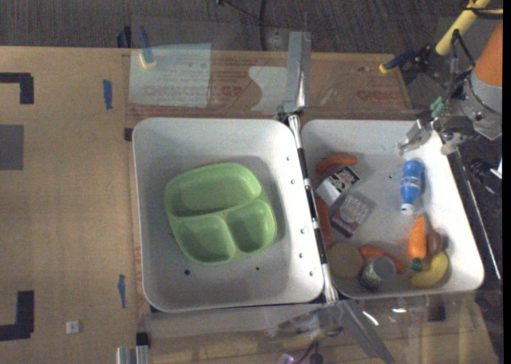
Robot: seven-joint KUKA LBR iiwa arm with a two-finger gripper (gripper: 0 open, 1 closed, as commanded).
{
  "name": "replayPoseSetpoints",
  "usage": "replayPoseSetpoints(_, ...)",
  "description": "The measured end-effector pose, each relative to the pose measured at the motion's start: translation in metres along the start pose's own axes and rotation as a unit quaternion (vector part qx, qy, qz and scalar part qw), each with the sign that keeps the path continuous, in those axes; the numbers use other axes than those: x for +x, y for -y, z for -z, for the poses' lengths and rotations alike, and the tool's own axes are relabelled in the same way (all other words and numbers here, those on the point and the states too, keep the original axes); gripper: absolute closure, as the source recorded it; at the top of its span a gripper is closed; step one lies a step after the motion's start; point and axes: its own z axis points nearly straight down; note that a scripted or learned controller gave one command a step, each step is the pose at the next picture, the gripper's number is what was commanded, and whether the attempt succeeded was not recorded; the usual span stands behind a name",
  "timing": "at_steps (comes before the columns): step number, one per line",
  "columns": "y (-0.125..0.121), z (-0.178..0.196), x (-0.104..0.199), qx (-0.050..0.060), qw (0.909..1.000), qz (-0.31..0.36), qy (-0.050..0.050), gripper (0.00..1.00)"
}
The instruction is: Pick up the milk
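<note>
The milk is a small white carton with a dark printed face. It lies on its side in the upper left of the right bin, just below an orange sausage. My gripper hangs over the bin's upper right corner, well to the right of the milk and above a blue bottle. Its fingers stand apart, open, with nothing between them.
A grey-purple box touches the milk's lower right. A carrot, a banana, a can and a brown disc crowd the bin's front. The left bin holds a green divided plate.
</note>
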Motion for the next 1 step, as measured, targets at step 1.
replayPoseSetpoints(1, -0.0224, -0.0995, 0.0295, -0.002, 0.9971, 0.076, 0.001, 0.0)
